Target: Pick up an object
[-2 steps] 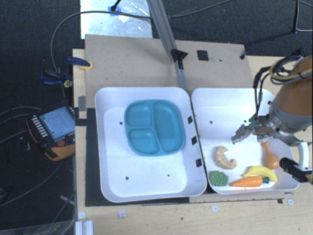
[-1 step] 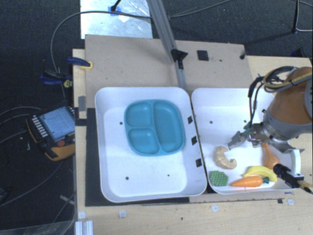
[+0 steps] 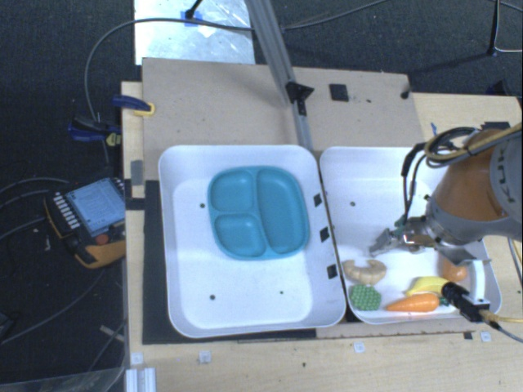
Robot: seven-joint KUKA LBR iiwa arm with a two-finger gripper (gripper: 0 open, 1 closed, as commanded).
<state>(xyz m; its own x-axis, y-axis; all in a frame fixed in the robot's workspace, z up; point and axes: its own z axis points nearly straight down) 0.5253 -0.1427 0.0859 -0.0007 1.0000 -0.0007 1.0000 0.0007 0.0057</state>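
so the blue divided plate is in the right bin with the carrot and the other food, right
Not quite. The blue divided plate sits in the left bin, alone. The carrot and the other food lie in the right bin, near its front edge, where the gripper is. The camera view shows this.

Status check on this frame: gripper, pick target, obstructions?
Gripper low in right bin, nothing seen between fingers. Beige piece just below it; green item, carrot, banana nearby. Path unobstructed.
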